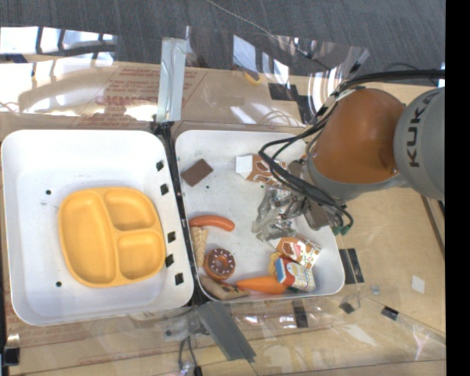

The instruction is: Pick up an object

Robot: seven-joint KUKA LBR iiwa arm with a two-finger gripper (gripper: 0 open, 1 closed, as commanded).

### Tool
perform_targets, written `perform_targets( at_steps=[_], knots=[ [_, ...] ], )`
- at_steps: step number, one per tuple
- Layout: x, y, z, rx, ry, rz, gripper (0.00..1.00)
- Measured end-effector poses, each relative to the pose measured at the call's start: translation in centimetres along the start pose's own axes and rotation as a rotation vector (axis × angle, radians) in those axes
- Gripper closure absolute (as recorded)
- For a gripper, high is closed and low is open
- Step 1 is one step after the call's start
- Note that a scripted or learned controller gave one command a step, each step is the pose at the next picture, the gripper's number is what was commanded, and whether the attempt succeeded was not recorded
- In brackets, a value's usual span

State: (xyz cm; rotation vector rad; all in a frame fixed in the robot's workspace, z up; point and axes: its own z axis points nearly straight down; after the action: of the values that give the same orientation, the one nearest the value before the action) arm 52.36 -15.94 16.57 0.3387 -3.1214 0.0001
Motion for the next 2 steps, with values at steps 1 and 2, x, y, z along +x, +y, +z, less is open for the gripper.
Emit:
perform_targets(
  at_steps=[1,2],
  knots=[
    [1.5,-4.9,7.2,0.003,-0.006,-0.077,1.0],
    [-4.6,-6.1,1.9,0.002,-0.006,0.188,1.0]
  ],
)
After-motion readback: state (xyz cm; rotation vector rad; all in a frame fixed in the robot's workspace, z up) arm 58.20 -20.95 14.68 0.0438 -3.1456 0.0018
